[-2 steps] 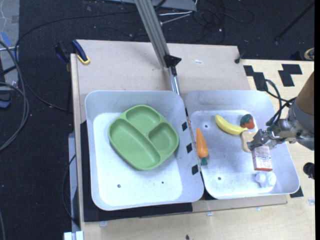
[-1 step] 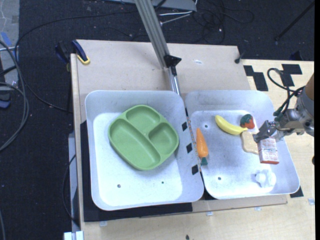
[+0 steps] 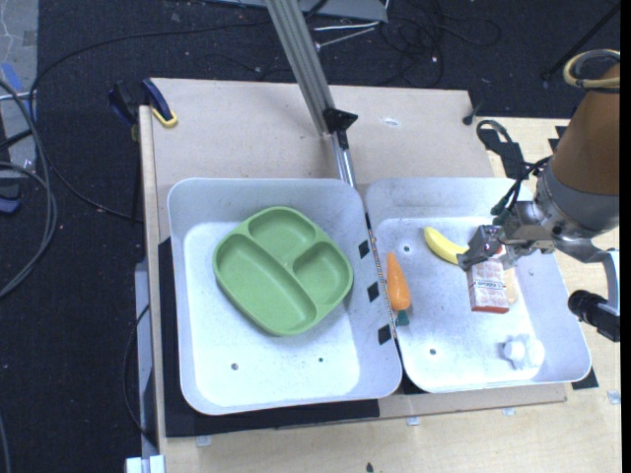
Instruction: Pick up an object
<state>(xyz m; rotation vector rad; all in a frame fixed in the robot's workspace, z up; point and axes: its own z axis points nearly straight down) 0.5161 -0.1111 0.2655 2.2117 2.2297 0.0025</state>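
- Two white bins sat side by side on the bench: the left bin [image 3: 197, 363] and the right bin [image 3: 562, 363], their inner edges meeting near the middle.
- Over in the left bin, a green divided plate [image 3: 284, 269] lay flat, three compartments up, closer to the bin's far edge than its near one.
- And in the right bin, four things! A carrot [image 3: 397, 282] lay along the left edge, green end toward the near side.
- A yellow banana [image 3: 444, 245] lay toward the far edge, just beside me on my left as the camera saw it.
- A small red and white carton [image 3: 491, 289] lay near the bin's middle, its far end right under me.
- A crumpled white object [image 3: 520, 351] sat in the near right corner, well apart from the rest.
- My gripper [image 3: 490, 247] hung low over the far end of the carton, between the banana and the bin's right edge, my grey arm [image 3: 592, 166] coming in across that right edge.
- Whether my jaws were open, closed, or gripping anything, I could not tell; they were too dark and tangled against the carton.
- A slanted metal pole [image 3: 301, 52] ran from the far side down to where the bins' far edges met.
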